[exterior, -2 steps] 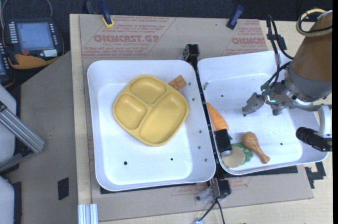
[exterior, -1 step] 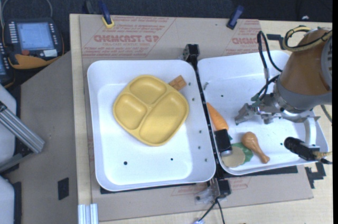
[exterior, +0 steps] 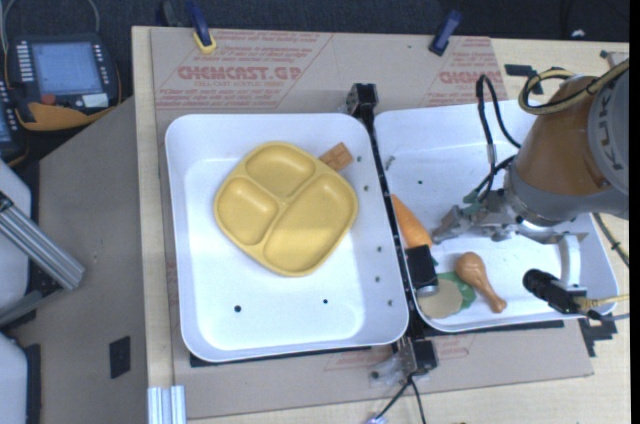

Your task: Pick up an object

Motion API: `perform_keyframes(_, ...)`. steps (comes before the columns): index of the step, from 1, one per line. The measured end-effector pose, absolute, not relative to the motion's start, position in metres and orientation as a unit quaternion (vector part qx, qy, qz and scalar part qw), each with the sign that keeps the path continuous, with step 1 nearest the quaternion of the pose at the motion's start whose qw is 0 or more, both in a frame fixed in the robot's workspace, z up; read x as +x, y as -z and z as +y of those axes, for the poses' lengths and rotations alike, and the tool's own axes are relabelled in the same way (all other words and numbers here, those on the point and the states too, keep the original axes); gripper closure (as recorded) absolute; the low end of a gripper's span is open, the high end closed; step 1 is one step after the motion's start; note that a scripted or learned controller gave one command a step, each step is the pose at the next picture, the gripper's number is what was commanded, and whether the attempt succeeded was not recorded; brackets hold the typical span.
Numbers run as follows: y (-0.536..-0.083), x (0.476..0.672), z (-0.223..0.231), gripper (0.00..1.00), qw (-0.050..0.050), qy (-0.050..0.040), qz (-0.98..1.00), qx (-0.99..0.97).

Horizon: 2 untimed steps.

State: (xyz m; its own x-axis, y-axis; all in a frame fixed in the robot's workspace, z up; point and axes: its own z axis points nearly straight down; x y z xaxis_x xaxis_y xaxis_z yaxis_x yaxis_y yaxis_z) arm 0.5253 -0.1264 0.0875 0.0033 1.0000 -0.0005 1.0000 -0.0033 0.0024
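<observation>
Toy food pieces lie in the right bin (exterior: pixel 440 137), under the grey arm.

Two shallow white bins sit side by side on the surface (exterior: pixel 150 212). One yellow divided plate (exterior: pixel 286 208) with three compartments lies in the left bin (exterior: pixel 200 312), with one small brown block (exterior: pixel 336 156) touching its upper right rim. The right bin holds one toy drumstick (exterior: pixel 480 279), one orange carrot-like piece (exterior: pixel 410 223), one black block (exterior: pixel 421 268) and one pale round plate (exterior: pixel 447 300) with something green on it. The hand (exterior: pixel 475 220) hangs just above the drumstick; whether it is spread or pressed together cannot be told. Red print on the cardboard sheet (exterior: pixel 250 72) reads "CHEMCAST".
</observation>
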Motion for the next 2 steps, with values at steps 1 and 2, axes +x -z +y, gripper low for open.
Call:
perform_keyframes(1,-0.102,0.529,-0.126,1.00,0.005,-0.0045,0.707,0.708)
perform_keyframes(2,-0.153,0.521,-0.131,1.00,0.003,-0.0011,0.707,0.707)
